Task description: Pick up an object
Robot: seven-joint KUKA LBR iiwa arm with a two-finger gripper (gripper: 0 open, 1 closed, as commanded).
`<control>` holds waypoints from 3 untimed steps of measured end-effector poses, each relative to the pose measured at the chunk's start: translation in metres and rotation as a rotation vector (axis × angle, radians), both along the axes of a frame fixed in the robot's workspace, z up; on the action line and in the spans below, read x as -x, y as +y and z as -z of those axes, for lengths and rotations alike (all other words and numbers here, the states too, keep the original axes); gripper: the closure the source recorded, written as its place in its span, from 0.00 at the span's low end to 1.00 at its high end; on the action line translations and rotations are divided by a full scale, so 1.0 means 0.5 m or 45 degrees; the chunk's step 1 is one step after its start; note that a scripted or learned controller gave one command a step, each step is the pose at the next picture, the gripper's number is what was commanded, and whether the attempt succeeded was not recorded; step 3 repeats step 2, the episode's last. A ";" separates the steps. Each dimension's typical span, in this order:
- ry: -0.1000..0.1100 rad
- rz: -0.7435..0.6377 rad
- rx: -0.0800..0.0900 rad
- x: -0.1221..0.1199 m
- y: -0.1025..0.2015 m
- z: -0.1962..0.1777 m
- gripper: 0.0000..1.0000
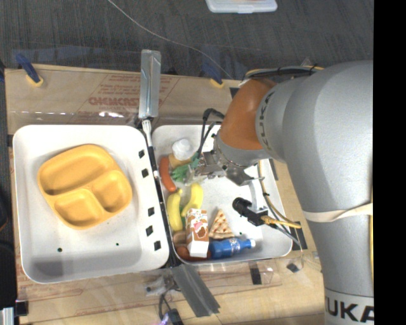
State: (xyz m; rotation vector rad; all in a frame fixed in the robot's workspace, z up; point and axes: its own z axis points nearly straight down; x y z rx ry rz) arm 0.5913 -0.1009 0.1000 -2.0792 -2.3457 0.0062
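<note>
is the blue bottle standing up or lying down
Lying down: the blue bottle rests on its side along the right bin's near wall, cap pointing right.

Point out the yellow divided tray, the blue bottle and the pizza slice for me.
yellow divided tray (84,184), camera view, the ridge between its compartments.
blue bottle (228,247), camera view, middle of its blue body.
pizza slice (220,225), camera view, centre of the wedge.

The arm (317,146) covers much of the right bin (279,244), hiding that bin's upper right corner. Its gripper (202,166) is lost among dark cables and clutter at frame centre. A white container (241,5) is cut by the top edge.
</note>
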 end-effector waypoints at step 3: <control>-0.009 0.440 0.004 -0.017 0.043 -0.184 1.00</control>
